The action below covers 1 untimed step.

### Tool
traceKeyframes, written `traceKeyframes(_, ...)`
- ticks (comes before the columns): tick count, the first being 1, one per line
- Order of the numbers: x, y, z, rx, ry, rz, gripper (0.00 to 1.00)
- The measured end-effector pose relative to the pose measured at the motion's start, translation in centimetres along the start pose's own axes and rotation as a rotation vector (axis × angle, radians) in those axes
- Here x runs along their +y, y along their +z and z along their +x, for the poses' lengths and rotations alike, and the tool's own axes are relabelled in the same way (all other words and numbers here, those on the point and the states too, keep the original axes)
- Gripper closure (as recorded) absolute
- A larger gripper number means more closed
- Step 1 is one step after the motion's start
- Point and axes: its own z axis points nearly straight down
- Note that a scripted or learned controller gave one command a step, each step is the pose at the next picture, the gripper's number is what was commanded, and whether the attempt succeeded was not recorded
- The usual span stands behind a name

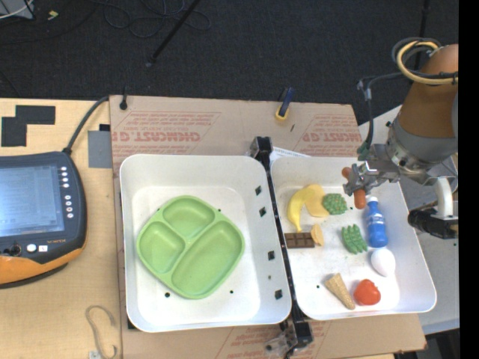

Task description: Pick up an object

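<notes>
**Toy food in the right bin, tool poised at its far edge**

Toy food fills the right bin (419, 294): a yellow banana (297, 206) near the divider, a chocolate bar (299, 239) just below it, two green pieces (334, 203) (353, 238), a blue bottle (376, 223), a white egg (382, 261), a red tomato (367, 292) and a cone (339, 290); the left bin (142, 178) holds a green divided plate (191, 247); both bins rest on cardboard over the tabletop (45, 305).

The risk, as I judge it, is crowding; the orange-red piece (360, 198), the bottle and the upper green piece lie close together beneath the tool (359, 176), so a descent there could nudge one item into another, or pinch two at once; the bottle's rounded body may roll out of a closing grip; a descent near the bin's wall could strike the rim instead.

The arm (426, 118) reaches in from the right, its wrist over the far right corner of the right bin, with the tool pointing left and down above the orange-red piece; whether the tool is apart or together I cannot tell; nothing is visibly held in it.
</notes>
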Motion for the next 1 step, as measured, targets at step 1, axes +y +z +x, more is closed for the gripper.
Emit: traceKeyframes(1, -1.65, -0.85, 4.57, 0.002, -0.003, 0.005, 1.0)
